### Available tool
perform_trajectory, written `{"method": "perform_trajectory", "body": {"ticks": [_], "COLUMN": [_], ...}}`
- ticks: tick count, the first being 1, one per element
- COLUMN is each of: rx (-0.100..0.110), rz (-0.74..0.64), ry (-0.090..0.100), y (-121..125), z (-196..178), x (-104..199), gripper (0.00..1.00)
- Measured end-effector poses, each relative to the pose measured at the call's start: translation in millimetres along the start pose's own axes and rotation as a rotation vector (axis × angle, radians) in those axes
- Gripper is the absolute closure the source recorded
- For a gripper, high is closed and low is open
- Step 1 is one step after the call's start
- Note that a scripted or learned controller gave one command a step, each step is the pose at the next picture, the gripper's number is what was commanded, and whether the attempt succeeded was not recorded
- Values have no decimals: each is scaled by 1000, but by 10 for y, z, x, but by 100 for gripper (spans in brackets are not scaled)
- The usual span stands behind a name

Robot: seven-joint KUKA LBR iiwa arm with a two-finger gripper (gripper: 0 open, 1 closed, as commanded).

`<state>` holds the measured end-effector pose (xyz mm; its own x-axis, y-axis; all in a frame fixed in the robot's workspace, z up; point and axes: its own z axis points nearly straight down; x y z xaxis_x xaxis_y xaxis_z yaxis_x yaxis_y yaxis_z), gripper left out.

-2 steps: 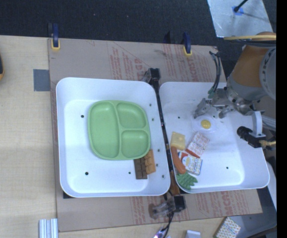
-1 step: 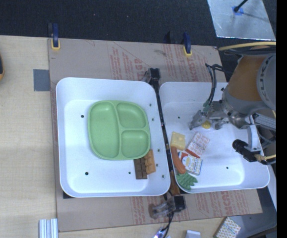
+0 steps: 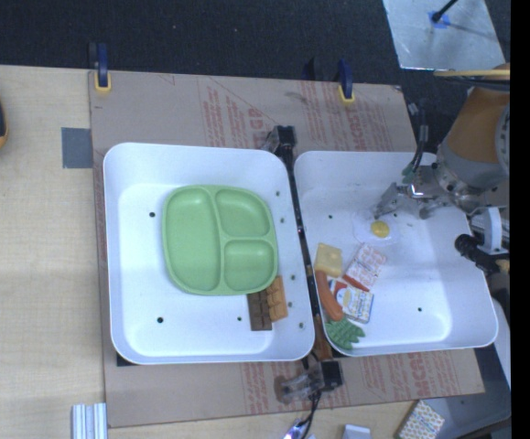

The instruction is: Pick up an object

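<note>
The gripper (image 3: 404,201) is seen low over the right bin (image 3: 448,327), at its far side, with the arm (image 3: 475,144) reaching in from the right. The jaws are spread open, splayed to either side, and nothing is held between them. Just near-left of them a small yellow disc (image 3: 380,230) lies on the bin floor; it is judged the likeliest target, since the jaws are set closest to it.

Further objects are crowded against the bin's left wall, probably where they slid: a pale yellow block (image 3: 328,260), a flat printed packet (image 3: 365,266), an orange carrot-like toy (image 3: 331,302) and a green leafy piece (image 3: 345,334).

In the left bin (image 3: 136,245) a smooth green divided plate (image 3: 220,239), rounded and moulded, lies flat, with a brown gridded bar (image 3: 267,305) at its near-right corner. Both bins are of glossy white plastic, set on cardboard over the tabletop (image 3: 27,273).
</note>
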<state>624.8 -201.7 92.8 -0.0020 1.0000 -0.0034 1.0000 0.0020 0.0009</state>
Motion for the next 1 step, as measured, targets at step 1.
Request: {"method": "perform_trajectory", "body": {"ticks": [1], "rx": [6], "rz": [-6], "ry": [6], "y": [-167], "z": [11], "x": [557], "gripper": [0]}}
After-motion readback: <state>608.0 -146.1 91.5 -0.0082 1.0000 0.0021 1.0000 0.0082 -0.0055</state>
